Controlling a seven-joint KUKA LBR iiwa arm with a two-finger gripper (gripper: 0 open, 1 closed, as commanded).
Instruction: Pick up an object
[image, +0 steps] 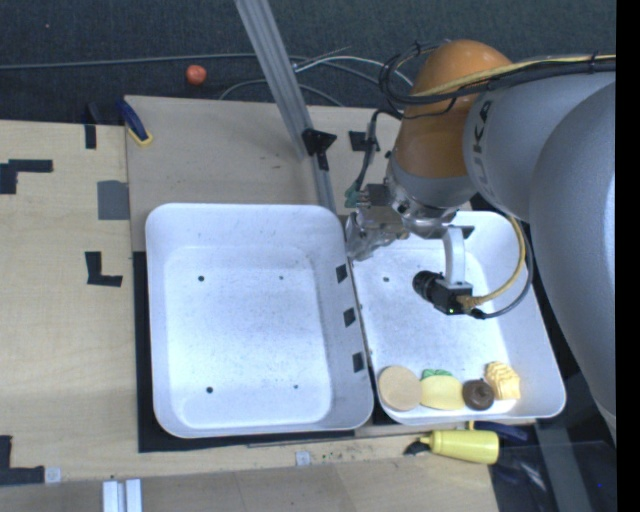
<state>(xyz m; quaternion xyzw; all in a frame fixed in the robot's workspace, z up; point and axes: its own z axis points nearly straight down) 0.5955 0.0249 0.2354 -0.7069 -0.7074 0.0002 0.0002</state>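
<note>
Plywood bench, black tape marks; dark carpet beyond, grey pole.

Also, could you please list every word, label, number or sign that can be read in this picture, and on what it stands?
None can be read.
The black marks on the bench are plain tape pieces, no letters.
The small black tabs on the rim between the left bin and right bin are blank.
The arm bears no legible marking.
</note>
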